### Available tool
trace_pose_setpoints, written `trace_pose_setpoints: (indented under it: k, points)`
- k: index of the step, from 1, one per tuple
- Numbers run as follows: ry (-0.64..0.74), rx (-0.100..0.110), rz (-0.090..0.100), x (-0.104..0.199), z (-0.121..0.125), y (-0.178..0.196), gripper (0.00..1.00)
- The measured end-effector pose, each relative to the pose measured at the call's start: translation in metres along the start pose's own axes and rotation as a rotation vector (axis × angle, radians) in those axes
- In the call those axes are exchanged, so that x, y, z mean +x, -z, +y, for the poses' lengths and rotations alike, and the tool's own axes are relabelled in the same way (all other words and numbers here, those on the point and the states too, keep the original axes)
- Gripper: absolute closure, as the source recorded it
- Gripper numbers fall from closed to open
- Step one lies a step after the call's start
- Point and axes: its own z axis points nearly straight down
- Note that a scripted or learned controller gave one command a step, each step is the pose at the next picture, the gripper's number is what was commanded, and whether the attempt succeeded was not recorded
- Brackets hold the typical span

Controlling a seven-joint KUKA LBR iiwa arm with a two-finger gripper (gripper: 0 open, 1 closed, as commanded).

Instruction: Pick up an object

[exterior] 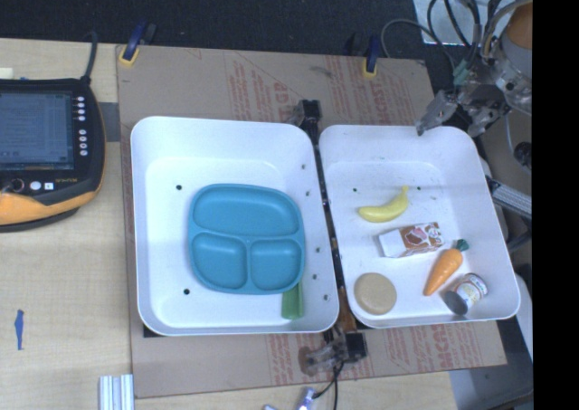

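At nine o'clock of the bench, a black handheld control pendant with an orange underside and a grey screen (pixel 41 150) lies on the pale wood. Next comes the left shallow white plastic bin (pixel 154 309), which holds a blue three-compartment plastic plate (pixel 246 238) near its middle; a small green block (pixel 291 301) sits at five o'clock of the plate, against the bin's lower right corner. Both bins rest on a brown cardboard sheet (pixel 271 82) held at twelve o'clock by a blue-and-yellow clamp (pixel 133 43) and a second one (pixel 371 55).

The right shallow white plastic bin (pixel 362 150) carries the loose things: a round tan disc (pixel 374 293) at seven o'clock, a yellow toy banana (pixel 385 207) near the centre, a small white carton with a brown picture (pixel 412 240) just below it, an orange toy carrot with a green tip (pixel 443 271) at four o'clock, and a small tin can on its side (pixel 468 290) at five o'clock, just beside the carrot.

The grey two-finger gripper (pixel 432 119) hangs at one o'clock over the right bin's upper rim, well apart from every object; I cannot tell whether it is released or clenched
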Motion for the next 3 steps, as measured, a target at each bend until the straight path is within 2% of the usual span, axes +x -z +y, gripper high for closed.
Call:
trace_pose_setpoints:
  k: [1, 2, 3]
  points:
    - [0.000, 0.003, 0.000, -0.025, -0.025, -0.126, 0.00]
    - [0.001, 0.002, 0.000, 0.004, -0.016, -0.175, 0.00]
    - [0.000, 0.001, -0.001, 0.033, -0.053, -0.173, 0.00]
